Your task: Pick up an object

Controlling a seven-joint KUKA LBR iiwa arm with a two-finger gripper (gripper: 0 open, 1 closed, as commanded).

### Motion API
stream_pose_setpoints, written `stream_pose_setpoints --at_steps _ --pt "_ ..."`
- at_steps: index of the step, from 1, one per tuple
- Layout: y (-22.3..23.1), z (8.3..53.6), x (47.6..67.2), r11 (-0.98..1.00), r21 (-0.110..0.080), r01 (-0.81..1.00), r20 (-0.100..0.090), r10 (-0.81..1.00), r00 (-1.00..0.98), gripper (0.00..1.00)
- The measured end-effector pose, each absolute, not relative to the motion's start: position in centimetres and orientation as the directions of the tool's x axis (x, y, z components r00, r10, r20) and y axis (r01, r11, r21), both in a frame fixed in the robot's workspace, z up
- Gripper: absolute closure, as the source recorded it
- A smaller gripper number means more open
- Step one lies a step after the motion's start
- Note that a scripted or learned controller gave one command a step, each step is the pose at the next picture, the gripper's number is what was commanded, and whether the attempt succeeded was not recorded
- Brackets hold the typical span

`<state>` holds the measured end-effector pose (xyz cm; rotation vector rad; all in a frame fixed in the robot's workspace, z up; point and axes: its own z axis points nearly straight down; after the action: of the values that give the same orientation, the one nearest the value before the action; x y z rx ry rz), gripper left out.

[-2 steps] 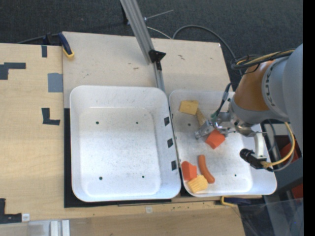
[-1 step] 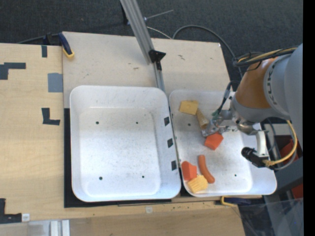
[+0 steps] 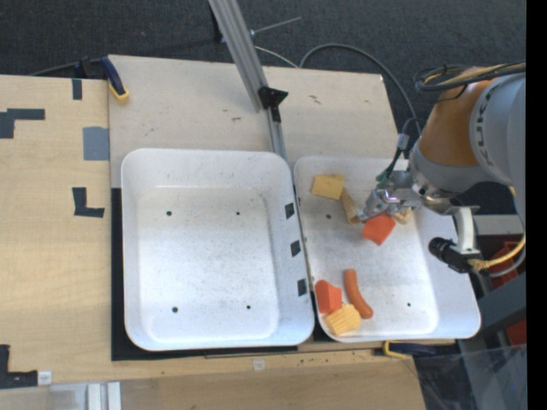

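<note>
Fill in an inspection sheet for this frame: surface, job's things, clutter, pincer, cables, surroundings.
Surface: wooden bench bearing a left bin and a right bin, side by side.
Job's things: all in the right bin: yellow block, tan piece, red-orange block, orange sausage shape, red piece against a yellow ridged piece.
Clutter: blue and yellow clamp at the bench's far left corner.
Pincer: pincer low over the right bin, just above the red-orange block; hold not confirmable.
Cables: black cable arcing to the arm.
Surroundings: dark carpet, metal post.
</note>
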<state>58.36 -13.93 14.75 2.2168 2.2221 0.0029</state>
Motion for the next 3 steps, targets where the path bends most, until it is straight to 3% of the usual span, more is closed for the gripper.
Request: stream_pose_setpoints --at_steps 1,2,3 --pt "-13.5 20.9 58.9 0.002 0.005 1.000 -0.001 1.000 -0.002 1.00" --pt "-13.5 23.0 58.9 0.002 0.001 1.000 0.000 1.000 -0.002 1.00" --pt "-8.5 23.3 57.8 0.006 -0.003 1.000 0.001 1.000 -0.006 1.00"
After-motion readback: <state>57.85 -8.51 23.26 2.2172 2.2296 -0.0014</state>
